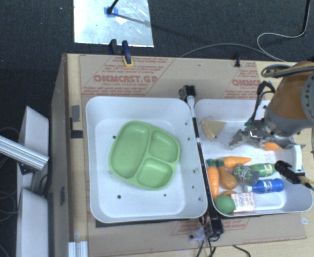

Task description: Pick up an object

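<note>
nearest, in the right bin (301, 201), lie a blue bottle (268, 186), a green bottle (252, 172) and carrots (236, 161). above them the pincer (246, 136) hangs low, fingers spread, gripping nothing. left bin holds a green plate (144, 154).

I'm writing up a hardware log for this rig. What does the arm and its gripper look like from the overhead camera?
The arm has a rounded grey casing with a broad orange band above the wrist. Thin dark cables run along the wrist toward the gripper, which is a small metallic grey assembly ending in slim grey parts over the right bin.
</note>
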Tool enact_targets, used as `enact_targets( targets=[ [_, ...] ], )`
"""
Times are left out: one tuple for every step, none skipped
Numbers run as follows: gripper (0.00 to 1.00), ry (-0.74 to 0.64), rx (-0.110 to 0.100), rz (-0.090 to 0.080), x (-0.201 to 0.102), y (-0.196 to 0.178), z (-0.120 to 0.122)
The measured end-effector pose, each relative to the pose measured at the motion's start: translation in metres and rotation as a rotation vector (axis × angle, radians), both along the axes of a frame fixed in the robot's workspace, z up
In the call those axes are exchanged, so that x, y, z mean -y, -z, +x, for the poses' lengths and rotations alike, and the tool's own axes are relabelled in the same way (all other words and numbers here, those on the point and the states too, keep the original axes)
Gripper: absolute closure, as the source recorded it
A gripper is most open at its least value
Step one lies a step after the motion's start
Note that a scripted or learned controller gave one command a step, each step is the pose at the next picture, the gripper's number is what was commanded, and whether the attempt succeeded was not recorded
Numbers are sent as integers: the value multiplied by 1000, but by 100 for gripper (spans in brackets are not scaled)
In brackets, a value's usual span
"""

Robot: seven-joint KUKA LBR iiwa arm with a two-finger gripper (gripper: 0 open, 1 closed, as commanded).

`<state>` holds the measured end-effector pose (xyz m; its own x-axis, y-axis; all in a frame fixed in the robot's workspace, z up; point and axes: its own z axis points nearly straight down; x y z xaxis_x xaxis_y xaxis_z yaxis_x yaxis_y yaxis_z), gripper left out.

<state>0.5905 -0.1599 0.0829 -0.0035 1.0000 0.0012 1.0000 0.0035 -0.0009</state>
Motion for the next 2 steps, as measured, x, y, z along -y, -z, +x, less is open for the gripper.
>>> enact_targets(
  targets=[
    [0, 3, 1, -2, 3, -1, -62],
    [0, 3, 2, -2, 30, -1, -98]
  ],
)
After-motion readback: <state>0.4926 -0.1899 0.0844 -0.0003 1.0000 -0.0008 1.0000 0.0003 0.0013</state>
